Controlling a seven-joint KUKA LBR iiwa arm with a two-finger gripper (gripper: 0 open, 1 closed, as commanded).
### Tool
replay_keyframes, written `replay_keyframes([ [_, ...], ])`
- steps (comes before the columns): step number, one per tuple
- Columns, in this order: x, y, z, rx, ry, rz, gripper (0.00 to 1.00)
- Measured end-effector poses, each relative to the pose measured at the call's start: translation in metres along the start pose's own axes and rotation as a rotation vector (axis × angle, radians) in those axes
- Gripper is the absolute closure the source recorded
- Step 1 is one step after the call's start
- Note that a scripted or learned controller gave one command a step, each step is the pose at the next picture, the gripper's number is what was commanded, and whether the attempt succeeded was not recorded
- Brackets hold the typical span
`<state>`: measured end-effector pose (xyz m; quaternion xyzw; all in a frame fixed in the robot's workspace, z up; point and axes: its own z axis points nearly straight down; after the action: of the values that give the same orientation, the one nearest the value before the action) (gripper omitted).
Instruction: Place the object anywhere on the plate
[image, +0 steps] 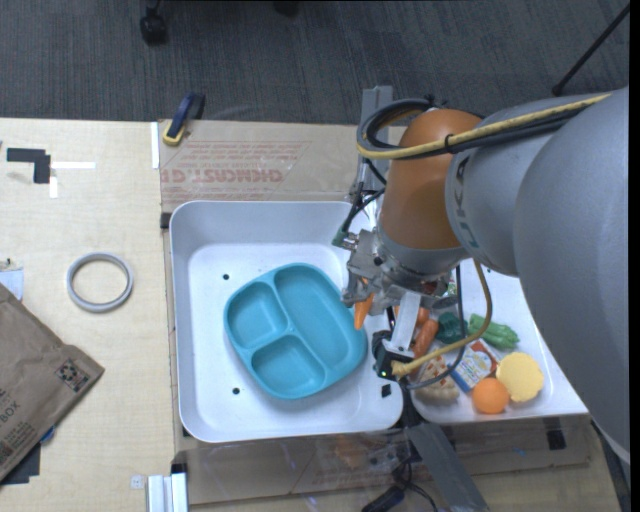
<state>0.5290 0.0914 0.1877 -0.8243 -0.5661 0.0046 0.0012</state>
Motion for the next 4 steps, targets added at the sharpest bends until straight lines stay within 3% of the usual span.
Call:
replay_keyframes([
  [1, 0.000, 0.000, 0.000, 0.000, 0.000, 0.001, 0.00],
  [2, 0.069, -0.078, -0.034, -0.003, 0.000, -0.086, 0.00],
  [3, 0.068, -0.077, -0.040, 0.002, -0.006, -0.083, 1.00],
  [4, 0.023, -0.064, 0.027, -0.001, 0.000, -0.238, 1.00],
])
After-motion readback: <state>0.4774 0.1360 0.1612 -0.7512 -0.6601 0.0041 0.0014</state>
